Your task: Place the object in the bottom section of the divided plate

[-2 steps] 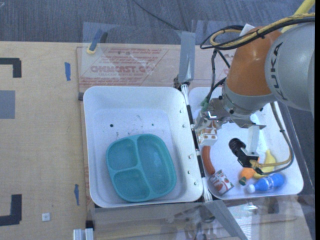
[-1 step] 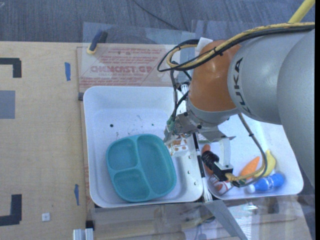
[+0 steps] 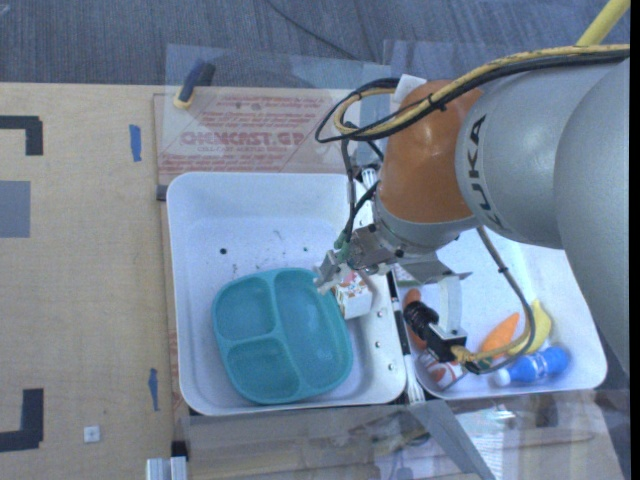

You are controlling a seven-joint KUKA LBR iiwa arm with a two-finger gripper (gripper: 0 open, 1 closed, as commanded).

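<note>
The grey arm with its orange band reached in from the right of the frame, and its two-finger gripper (image 3: pixel 340 276) hung at centre frame, over the right rim of the teal plastic divided plate (image 3: pixel 280 336). Between the fingers sat a small white carton-like object with red markings (image 3: pixel 351 292), so the gripper was closed on it, held just above the plate's upper-right edge!

To do this step well, I judged, the carton wanted carrying down and left in the frame until it stood over the large compartment along the plate's lower edge, clear of the raised dividers. Lower it close before letting go, or a light box like that could tip or skid onto a ridge. Which compartment counts as "bottom" is my reading of the frame.

Now the surroundings: the plate lay in the lower half of the left shallow white bin (image 3: pixel 200 228), whose floor showed a few dark specks. The right white bin (image 3: pixel 590 358) held an orange carrot-shaped toy (image 3: pixel 502 330), a yellow banana-like piece (image 3: pixel 541 320) and a blue bottle-like item (image 3: pixel 532 366). Both bins sat on a pale wooden bench (image 3: pixel 80 268) marked with black tape and blue tabs, grey carpet (image 3: pixel 300 8) across the top of the frame.
</note>
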